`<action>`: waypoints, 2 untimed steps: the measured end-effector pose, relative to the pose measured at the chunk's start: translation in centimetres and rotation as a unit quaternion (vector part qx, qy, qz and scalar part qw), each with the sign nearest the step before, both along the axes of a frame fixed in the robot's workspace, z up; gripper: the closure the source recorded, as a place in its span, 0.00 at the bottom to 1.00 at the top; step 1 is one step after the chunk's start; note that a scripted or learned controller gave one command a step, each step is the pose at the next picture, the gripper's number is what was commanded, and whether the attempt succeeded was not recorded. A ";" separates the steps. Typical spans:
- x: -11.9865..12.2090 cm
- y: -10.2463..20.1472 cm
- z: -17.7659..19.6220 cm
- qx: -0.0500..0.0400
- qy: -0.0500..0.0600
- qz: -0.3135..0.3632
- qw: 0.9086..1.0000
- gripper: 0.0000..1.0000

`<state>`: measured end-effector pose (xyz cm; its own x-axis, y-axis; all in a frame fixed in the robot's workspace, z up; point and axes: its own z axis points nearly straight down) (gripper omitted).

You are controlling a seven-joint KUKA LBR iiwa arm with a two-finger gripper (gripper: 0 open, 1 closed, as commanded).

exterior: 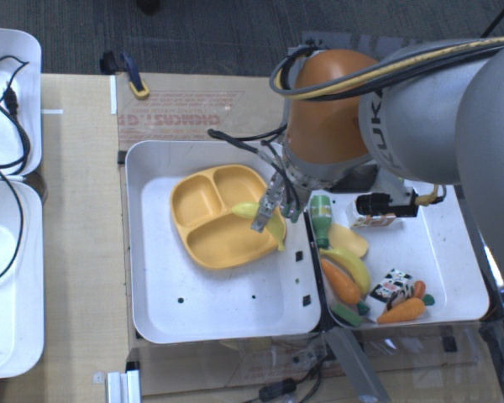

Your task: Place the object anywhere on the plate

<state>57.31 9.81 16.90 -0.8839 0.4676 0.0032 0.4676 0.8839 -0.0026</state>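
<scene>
Camera view: wooden bench (76,225) over dark carpet (235,15), gripper (273,212) clamped on yellow-green object (250,211) above yellow plate (203,217).

A yellow three-compartment plate (218,217) is lying flat in the left bin, toward its far right. A pale yellow-green object (249,211) is lying over the plate's right side.

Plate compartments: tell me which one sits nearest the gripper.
The right-hand compartment of the yellow plate; the gripper hangs over its right edge, while the other two sections lie further left.
</scene>
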 end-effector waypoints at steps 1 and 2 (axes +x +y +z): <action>-5.0 -1.7 20.4 0.000 -0.002 0.042 0.999 1.00; -7.9 -5.2 16.1 0.000 -0.001 0.119 0.993 1.00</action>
